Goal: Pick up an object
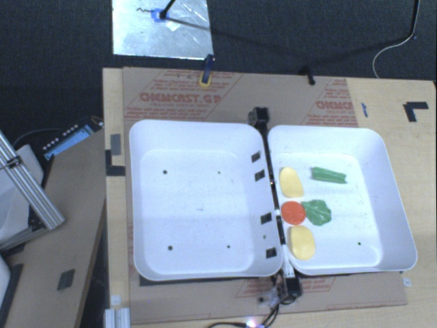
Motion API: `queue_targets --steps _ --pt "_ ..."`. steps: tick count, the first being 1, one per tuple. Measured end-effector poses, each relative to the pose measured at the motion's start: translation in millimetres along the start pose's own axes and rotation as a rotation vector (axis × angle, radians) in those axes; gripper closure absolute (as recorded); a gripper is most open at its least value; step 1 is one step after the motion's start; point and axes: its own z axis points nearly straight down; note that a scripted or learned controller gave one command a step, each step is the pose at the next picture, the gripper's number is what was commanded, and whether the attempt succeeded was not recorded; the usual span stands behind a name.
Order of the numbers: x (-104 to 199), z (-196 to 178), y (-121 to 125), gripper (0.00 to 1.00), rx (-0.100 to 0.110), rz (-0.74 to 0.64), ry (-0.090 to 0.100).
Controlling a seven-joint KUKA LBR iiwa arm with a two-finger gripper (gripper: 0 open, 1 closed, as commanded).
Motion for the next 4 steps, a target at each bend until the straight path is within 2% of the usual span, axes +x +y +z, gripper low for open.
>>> queue_targets --steps 1,2,3,4 --pt "18.9 -0.1 -35.3 1.00 -0.001 0.000 0.000" --pt "13.9 1.2 46.0 1.00 -0.002 -0.002 -0.003" --pt "12.7 0.1 10.6 1.00 0.000 0.004 -0.001" --pt "41.8 -0.5 -35.4 1.00 -0.001 -0.001 0.000"
